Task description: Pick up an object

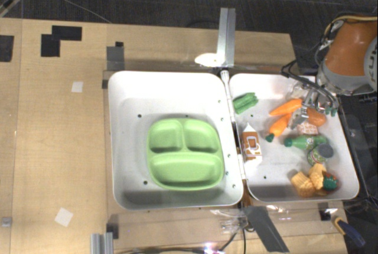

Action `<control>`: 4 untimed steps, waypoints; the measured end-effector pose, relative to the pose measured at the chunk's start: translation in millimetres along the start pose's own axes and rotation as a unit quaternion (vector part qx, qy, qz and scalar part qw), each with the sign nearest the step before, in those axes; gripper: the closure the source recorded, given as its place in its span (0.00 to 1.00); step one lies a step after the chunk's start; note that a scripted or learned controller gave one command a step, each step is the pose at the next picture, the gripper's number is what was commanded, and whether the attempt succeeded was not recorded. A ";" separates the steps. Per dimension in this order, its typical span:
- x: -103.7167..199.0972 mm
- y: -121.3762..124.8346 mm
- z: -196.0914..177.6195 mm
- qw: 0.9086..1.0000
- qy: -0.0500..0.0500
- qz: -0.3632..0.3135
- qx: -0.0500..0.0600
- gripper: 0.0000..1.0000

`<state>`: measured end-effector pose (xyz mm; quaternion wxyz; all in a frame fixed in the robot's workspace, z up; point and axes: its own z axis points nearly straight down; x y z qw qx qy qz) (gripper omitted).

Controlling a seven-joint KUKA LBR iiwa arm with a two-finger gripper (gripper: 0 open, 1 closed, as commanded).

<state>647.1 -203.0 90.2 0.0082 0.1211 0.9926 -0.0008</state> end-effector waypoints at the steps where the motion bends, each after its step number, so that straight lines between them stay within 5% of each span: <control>1: 52.0 48.5 0.7 0.999 0.002 -0.048 -0.001 0.00; 2: 124.5 75.9 -2.7 0.997 0.001 -0.074 -0.001 0.00; 3: 64.8 100.9 -0.1 0.995 0.000 -0.098 -0.001 0.00; 4: 102.3 88.3 -1.8 0.997 0.000 -0.072 -0.001 0.00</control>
